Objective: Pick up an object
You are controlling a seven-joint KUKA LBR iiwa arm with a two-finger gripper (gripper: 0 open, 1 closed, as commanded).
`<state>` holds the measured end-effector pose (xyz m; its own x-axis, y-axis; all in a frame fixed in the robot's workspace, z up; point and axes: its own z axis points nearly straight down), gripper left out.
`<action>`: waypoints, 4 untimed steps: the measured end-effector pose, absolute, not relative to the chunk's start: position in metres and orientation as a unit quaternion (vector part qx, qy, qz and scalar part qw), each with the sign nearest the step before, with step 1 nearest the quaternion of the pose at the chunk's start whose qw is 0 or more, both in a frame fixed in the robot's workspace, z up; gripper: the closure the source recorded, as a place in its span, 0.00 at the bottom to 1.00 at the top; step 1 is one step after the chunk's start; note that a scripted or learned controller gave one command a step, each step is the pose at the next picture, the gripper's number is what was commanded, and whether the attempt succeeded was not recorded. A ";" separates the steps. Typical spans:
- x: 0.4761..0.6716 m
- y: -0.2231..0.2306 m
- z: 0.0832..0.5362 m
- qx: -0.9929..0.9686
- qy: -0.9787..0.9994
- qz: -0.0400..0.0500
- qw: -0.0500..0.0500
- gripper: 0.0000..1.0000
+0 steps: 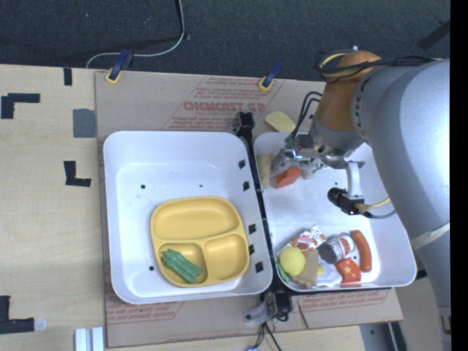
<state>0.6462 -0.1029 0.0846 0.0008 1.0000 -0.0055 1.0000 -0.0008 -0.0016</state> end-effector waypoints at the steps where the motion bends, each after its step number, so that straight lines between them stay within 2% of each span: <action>1: 0.660 -0.106 0.085 0.707 0.707 -0.003 0.002 0.00; 2: 0.660 -0.104 0.094 0.706 0.708 -0.002 0.001 1.00; 3: 0.661 -0.112 0.097 0.708 0.706 -0.005 0.008 0.00; 4: 0.635 -0.109 0.089 0.711 0.703 -0.003 0.014 0.00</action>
